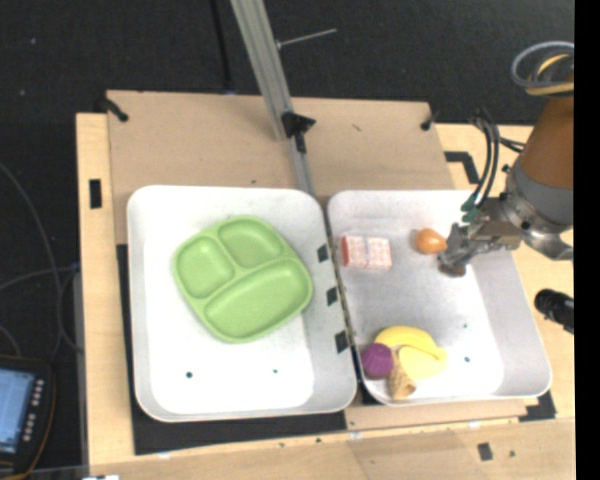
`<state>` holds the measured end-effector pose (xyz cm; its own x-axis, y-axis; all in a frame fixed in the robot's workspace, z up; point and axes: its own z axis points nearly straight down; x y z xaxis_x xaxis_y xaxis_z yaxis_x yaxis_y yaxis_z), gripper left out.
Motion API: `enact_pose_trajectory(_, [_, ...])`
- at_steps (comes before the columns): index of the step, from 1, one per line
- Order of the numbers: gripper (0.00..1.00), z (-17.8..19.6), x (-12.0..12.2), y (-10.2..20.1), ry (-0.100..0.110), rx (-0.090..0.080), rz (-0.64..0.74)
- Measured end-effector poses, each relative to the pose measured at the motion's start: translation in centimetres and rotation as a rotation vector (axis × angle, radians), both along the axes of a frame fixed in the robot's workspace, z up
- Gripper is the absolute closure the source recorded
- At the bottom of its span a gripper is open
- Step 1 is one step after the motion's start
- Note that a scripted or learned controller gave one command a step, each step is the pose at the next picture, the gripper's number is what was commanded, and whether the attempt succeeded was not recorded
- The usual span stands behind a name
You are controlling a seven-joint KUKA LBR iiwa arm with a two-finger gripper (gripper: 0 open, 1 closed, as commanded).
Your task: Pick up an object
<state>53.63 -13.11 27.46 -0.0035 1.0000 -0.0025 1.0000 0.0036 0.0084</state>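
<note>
At the near edge of the right bin (500,298), close to its near left corner, lies a small heap: a yellow banana-shaped piece (412,348) with a purple round piece (377,360) touching its left side and a tan piece (401,382) tucked at its near end. Where one ends and the next begins is hard to make out, since they overlap.

In the left bin (160,368) a green divided plate (242,278) lies flat, turned at an angle, about mid-bin and well apart from everything in the other bin.

Farther back in the right bin, near its left wall, sits a pink and white block (366,253); its markings are too blurred to read. To the right of it, toward the bin's far edge, is a small orange egg-shaped object (430,240). The hand (454,261) is just beside this object, on its right and a little nearer; they look close to touching, but whether they touch cannot be told. Nothing is seen between the fingers, and whether the hand is open or closed cannot be told, as it shows as one dark lump.

The arm (550,158) above the hand is cut off by the right side of the view. Both bins rest on the table (180,138), and a grey metal pole (265,58) rises from its far edge, running out of the top of the view.
</note>
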Motion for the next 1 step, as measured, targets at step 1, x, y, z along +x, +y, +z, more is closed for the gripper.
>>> enact_pose_trajectory(1, [1.00,-1.23,2.27,5.50,0.007,0.003,0.004])
